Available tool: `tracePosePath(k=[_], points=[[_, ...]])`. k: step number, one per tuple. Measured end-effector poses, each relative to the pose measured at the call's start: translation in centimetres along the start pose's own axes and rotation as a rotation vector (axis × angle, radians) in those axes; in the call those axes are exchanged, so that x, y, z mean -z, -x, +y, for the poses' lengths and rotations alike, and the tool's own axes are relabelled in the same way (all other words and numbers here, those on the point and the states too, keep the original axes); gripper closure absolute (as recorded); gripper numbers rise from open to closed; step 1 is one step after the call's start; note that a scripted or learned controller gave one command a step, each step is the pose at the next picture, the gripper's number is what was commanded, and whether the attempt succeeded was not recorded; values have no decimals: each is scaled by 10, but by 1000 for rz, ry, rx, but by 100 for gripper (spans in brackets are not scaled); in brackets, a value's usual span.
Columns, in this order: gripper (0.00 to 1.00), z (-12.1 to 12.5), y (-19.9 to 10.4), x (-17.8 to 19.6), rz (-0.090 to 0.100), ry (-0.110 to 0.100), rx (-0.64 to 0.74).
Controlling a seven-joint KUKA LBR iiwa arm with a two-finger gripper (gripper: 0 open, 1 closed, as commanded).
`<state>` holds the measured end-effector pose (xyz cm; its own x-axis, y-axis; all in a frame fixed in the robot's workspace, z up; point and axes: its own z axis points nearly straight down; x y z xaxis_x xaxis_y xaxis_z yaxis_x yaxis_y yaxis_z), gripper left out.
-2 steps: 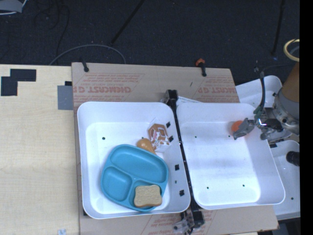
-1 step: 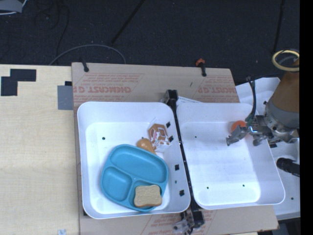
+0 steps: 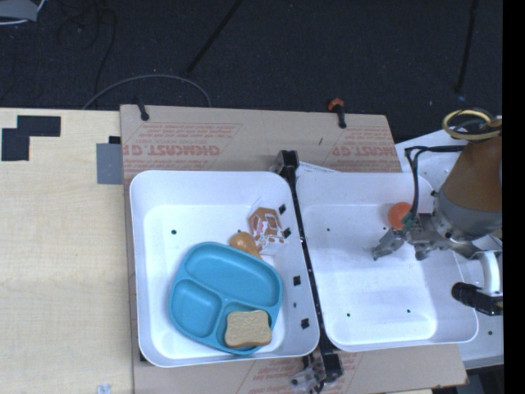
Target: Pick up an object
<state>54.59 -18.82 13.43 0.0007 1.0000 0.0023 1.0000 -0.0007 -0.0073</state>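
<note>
Tool (image 3: 399, 246) hangs spread and empty just beside the orange ball (image 3: 399, 213) near the right bin's (image 3: 369, 335) far wall; closing could nudge it away.

The arm (image 3: 480, 183) enters from the right of the camera view, orange band uppermost and grey wrist below. The tool (image 3: 399, 247) extends leftward from the wrist, its two dark fingers (image 3: 384, 250) splayed apart with nothing between them.
</note>
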Motion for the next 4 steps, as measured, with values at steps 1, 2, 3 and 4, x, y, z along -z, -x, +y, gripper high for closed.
tracePosePath(k=[1, 2, 3, 4], points=[[0, 0, -1, -49, -1, 4, 0], [100, 1, 1, -36, -2, 6, -4], [100, -1, 0, 6, -2, 7, 0], [100, -3, 7, 66, -3, 9, 1]])
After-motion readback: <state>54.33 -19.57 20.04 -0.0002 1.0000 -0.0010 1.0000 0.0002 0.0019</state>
